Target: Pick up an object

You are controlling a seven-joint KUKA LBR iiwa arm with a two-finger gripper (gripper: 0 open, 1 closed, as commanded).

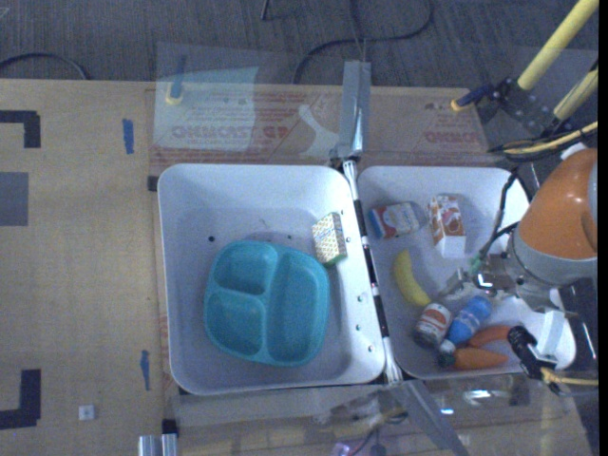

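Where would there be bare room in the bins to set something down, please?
Left bin: bare floor above the blue tray, left of the small box. Right bin: crowded low down around banana, can, bottle, carrots and end effector.

1. A tan bench top [76, 283] fills the left of the frame, marked with black corner brackets [24, 126] and blue tape strips [128, 136].
2. Grey carpet floor [142, 12] spans the top, crossed by black cables [385, 3].
3. Yellow poles [560, 36] slant at upper right.
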